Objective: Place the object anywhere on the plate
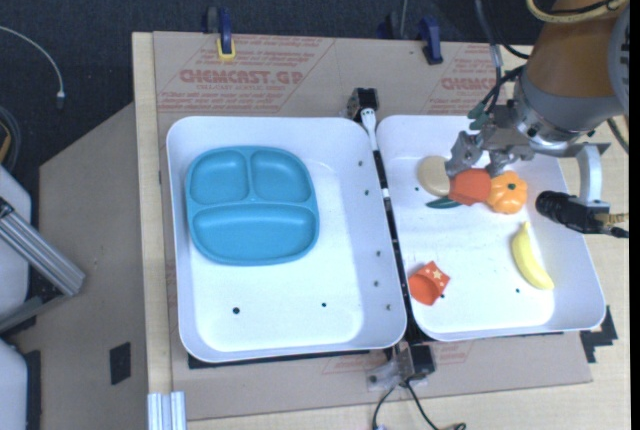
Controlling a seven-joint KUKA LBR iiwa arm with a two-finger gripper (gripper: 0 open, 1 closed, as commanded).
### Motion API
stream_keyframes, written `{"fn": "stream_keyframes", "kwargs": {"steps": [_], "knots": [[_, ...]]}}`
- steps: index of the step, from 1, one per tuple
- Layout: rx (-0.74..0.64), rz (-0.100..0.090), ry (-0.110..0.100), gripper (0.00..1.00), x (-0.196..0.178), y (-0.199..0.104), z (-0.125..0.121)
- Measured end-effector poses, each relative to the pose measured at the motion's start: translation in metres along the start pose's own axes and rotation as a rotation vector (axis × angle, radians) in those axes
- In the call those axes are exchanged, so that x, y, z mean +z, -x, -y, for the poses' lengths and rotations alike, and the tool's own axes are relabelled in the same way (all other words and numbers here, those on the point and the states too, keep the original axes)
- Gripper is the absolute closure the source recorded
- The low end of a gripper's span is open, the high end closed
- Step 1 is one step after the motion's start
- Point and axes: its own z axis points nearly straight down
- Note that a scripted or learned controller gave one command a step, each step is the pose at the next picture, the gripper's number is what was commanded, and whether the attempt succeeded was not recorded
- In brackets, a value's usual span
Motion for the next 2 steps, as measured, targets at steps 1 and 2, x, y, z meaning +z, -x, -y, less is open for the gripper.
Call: {"fn": "stream_keyframes", "kwargs": {"steps": [1, 2], "knots": [[-0.002, 0.0, 0.003, 1.0, -0.006, -0.055, -0.002], [-0.002, -0.001, 0.002, 1.0, -0.01, -0.112, 0.004]]}}
